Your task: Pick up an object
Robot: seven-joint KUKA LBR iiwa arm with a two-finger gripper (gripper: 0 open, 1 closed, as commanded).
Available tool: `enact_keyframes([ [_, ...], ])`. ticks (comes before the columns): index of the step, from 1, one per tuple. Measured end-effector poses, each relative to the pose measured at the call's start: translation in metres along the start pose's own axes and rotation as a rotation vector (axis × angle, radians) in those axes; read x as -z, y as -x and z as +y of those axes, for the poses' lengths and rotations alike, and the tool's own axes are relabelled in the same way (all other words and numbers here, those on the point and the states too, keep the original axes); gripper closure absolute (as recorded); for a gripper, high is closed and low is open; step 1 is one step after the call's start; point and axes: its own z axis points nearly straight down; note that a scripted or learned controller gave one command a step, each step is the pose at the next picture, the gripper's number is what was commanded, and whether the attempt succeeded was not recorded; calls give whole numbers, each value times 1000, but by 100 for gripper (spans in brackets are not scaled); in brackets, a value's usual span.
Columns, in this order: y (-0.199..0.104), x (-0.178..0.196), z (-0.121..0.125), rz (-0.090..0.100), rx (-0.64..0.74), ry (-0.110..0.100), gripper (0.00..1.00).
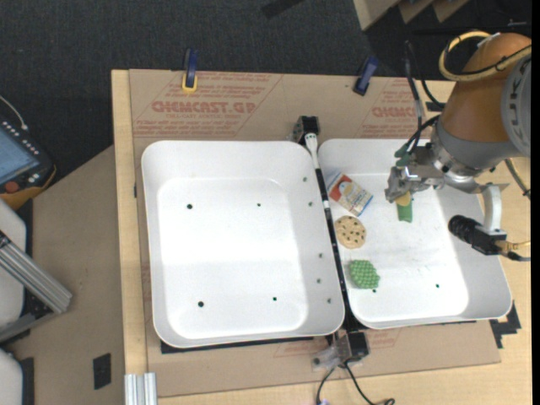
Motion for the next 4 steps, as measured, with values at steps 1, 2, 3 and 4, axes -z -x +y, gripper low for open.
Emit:
enact_keyframes([
  [1,-41,11,-62,3,-3,-9,100],
  [2,20,25,-35,-5,-9,2,100],
  [3,56,29,15,-5,-5,3,100],
  [4,-15,51,-7,1,0,-6,100],
])
